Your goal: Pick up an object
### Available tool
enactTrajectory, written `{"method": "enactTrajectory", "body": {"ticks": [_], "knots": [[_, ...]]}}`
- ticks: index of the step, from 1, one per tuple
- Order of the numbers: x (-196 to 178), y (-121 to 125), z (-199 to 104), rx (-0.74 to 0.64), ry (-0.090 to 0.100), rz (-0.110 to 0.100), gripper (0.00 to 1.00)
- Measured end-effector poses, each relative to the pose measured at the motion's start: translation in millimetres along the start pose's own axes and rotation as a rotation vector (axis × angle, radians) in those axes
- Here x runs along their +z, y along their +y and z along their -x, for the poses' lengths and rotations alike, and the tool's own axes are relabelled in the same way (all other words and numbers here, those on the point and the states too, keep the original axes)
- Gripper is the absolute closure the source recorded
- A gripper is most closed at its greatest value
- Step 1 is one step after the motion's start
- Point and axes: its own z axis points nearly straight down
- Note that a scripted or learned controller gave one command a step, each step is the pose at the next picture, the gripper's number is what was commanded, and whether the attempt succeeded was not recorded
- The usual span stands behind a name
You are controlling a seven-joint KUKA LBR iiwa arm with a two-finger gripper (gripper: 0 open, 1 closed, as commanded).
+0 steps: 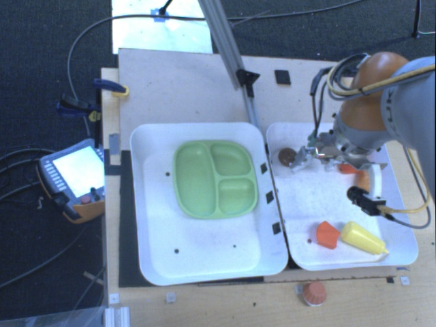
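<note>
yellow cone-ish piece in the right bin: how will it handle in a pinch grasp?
The yellow piece lies on its side; its rounded, tapered body could roll or pivot if nudged. Surface looks smooth, so it may slip toward its narrow end. The orange block sits close beside it and may crowd a finger.

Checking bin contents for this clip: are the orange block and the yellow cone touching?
Cannot tell. In the camera view the orange block and yellow cone sit side by side with edges meeting; no plain gap or contact.
</note>
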Motion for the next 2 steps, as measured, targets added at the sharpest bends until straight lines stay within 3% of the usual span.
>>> {"method": "enactTrajectory", "body": {"ticks": [1, 2], "knots": [[-13, 1, 0, 0.000, 0.000, 0.005, 1.00], [-78, 0, -2, -0.004, -0.001, 0.008, 1.00]]}}
